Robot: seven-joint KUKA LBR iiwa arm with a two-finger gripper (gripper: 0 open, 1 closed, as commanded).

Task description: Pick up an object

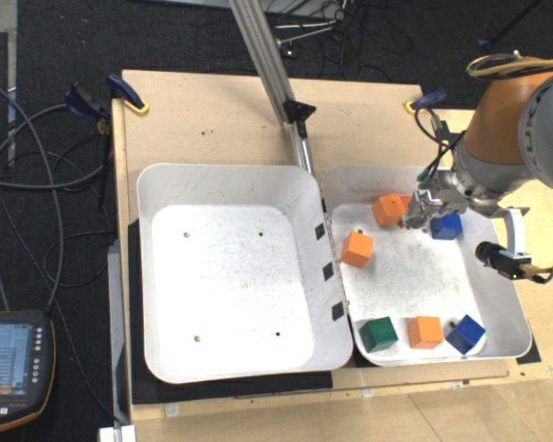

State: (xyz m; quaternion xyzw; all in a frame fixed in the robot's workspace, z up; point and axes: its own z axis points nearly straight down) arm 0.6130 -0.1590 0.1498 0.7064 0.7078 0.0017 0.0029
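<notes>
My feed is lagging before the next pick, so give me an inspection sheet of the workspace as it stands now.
Surface: wooden bench; left white bin, right white bin.
Job's things, right bin: three orange cubes, two blue cubes, green cube.
Clutter: nothing seen.
Grippers: hand low between the far orange and blue cubes; grasp unclear.
Cables: black leads on the floor at left.
Surroundings: metal pole, blue clamps, pendant screen.
</notes>
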